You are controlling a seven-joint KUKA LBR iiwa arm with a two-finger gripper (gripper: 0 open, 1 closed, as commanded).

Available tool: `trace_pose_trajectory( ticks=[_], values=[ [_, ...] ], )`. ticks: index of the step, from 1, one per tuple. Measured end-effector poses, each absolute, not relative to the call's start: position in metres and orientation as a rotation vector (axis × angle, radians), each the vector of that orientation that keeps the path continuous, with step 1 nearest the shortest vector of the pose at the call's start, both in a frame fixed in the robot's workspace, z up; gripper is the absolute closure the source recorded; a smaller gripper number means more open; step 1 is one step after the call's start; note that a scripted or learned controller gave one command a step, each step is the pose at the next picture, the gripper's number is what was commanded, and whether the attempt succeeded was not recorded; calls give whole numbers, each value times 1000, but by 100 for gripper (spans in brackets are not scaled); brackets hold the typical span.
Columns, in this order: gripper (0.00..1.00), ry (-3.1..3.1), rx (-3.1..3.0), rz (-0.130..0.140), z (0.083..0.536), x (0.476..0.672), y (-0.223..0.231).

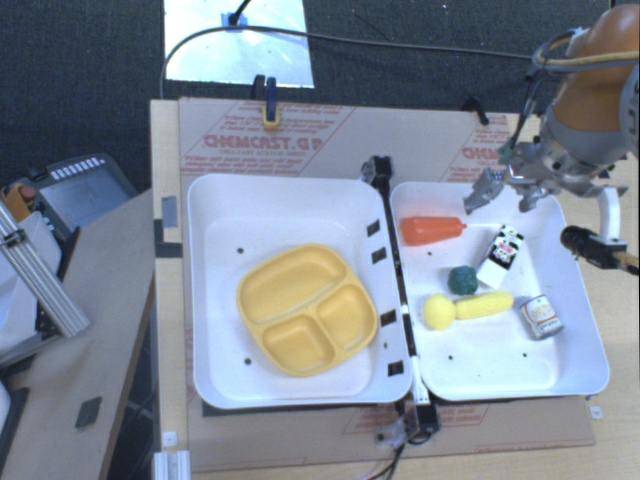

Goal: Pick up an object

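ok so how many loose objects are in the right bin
5: an orange carrot at the back left, a white carton, a green lump mid-bin, a yellow toy below it, and a small can at front right.

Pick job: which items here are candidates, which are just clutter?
Job:
gripper
carrot
green ball
yellow toy
black-and-white box
small can
right bin

Lying about:
yellow tray
left bin
clamp
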State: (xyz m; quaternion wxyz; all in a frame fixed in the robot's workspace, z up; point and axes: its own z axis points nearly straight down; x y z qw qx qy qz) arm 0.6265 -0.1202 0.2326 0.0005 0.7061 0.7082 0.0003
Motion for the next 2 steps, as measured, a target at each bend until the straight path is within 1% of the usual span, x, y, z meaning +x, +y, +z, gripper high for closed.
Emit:
trace_pose_trajectory(
  ticks=[1, 2],
  values=[
    [0, 2224, 2220, -2, 170, 629, -119],
    [0, 2228, 2217, -2, 111, 636, -116]
  ],
)
